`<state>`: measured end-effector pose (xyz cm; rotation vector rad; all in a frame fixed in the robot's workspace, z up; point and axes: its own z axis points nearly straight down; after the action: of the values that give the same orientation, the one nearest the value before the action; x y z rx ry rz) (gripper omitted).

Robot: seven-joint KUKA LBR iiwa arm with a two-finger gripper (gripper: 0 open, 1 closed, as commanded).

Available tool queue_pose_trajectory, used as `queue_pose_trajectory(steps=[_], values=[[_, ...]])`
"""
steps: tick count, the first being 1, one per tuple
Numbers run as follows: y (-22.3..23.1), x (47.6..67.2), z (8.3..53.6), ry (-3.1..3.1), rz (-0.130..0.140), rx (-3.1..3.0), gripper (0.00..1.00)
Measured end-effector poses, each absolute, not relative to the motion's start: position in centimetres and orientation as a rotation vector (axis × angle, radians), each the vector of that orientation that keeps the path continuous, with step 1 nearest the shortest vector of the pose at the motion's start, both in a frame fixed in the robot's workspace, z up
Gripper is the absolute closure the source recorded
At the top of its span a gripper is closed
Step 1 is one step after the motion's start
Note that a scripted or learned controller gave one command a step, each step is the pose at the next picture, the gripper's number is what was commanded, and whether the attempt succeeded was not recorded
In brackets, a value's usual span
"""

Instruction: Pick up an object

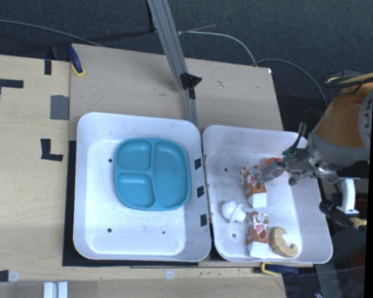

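Observation:
The right bin [308, 201] holds several small things. A brown and white packet [252, 183] lies near its middle. A second similar packet [257, 232] lies nearer the front, with a tan curved piece [285, 243] beside it on the right. A small white lump [233, 210] rests left of the packets. My gripper [274, 169] reaches in from the right, low over the bin, and its tip sits just right of and above the upper packet. A red spot shows near the tip. Nothing is visibly held.
The left bin [91, 190] carries a blue divided plate [152, 173]. A grey metal bar [173, 42] slants down from the top to the bins' shared back edge. The arm's orange and grey body [343, 125] hangs over the right bin's right rim.

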<state>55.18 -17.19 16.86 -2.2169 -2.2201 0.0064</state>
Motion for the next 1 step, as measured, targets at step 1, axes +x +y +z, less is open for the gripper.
queue_pose_trajectory(steps=[1], values=[[-17.39,55.02,12.45,-2.219,0.007,-2.216,0.00]])
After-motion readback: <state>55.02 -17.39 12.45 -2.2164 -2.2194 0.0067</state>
